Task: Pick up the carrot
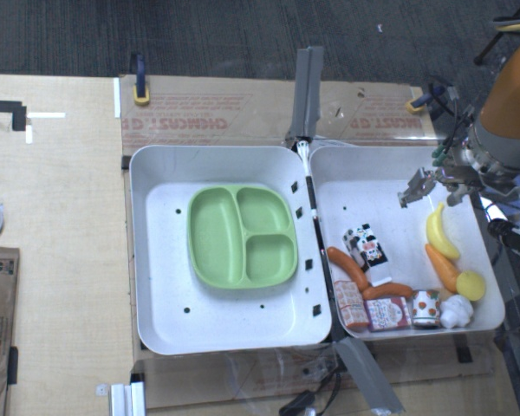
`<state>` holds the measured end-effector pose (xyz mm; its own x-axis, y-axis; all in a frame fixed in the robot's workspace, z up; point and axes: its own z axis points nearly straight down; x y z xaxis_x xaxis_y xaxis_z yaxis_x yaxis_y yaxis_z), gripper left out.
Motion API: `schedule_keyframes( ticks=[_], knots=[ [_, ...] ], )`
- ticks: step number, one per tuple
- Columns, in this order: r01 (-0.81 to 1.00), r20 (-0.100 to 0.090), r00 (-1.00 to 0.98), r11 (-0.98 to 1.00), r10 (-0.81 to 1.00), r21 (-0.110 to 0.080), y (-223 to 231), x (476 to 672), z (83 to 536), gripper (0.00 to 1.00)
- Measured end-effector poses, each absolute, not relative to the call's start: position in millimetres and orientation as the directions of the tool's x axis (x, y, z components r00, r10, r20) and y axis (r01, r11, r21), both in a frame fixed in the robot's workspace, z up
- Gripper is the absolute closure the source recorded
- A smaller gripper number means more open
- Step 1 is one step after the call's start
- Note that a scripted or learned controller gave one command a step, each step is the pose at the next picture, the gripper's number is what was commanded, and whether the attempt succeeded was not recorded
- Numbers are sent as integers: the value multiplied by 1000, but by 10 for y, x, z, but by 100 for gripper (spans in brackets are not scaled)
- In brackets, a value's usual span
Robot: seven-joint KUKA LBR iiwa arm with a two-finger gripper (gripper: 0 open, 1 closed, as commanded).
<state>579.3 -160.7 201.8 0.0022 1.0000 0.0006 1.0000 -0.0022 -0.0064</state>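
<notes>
The carrot [443, 268] is a short orange piece lying in the right bin [373, 185], near its right wall, between a yellow banana [439, 231] above it and a yellow lemon [471, 284] below it. My gripper [432, 192] hangs over the upper right part of that bin, just above the banana's top end and well above the carrot. Its fingers are spread open and nothing sits between them. The grey arm with its orange band comes in from the right edge.
Two reddish sausages [347, 267] [386, 291], a black-and-white cow toy [365, 248], flat packets [373, 315], a small can [425, 307] and a white lump [456, 314] crowd the right bin's lower part. The left bin [156, 258] holds a green divided plate [243, 236].
</notes>
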Motion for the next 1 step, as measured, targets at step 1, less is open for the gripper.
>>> schedule_keyframes(
  ticks=[1],
  knots=[
    [992, 3, -128, 128, 992, -5, -2109, 5397, 1013, 0]
  ],
)
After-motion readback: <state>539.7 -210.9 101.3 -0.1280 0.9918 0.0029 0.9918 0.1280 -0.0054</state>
